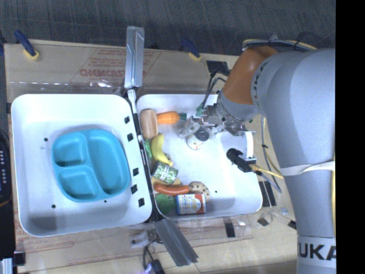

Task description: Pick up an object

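Apparently low over the right bin (251, 201): gripper (197, 129), open or closed impossible to tell. Nearest candidate: toy carrot (167, 117), just left of the gripper, lying beside a tan bread roll (149, 123) at the bin's left wall. Probably light, stiff plastic, smooth and somewhat slippery. Tapered, so best pinched across the thick orange middle, not the green end. Further down the same wall: banana (158, 149) and tin can (191, 204).
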Controlling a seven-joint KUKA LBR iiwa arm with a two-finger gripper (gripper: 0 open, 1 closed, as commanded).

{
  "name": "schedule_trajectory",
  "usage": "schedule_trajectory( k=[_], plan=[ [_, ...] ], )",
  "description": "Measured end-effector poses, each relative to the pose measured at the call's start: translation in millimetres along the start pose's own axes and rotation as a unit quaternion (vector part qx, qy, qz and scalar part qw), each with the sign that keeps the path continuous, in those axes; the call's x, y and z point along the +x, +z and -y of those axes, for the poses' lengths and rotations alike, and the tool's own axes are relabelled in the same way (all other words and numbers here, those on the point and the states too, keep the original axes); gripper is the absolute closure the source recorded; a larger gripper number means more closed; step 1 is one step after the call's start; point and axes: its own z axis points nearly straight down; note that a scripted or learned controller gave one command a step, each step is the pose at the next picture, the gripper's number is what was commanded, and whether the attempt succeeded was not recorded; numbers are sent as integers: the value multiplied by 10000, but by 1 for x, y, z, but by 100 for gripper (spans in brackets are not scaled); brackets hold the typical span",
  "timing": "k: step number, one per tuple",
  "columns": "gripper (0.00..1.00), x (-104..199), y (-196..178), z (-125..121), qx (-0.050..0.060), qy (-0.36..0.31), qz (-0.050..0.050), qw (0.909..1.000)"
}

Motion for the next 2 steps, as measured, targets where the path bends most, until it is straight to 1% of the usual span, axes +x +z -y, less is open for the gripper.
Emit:
schedule_trajectory(
  k=[1, 2],
  plan=[
    [100, 2, -11, -1, 0, -29, -7, 10000],
    [100, 55, 2, -32, 3, -283, -5, 9996]
  ],
)
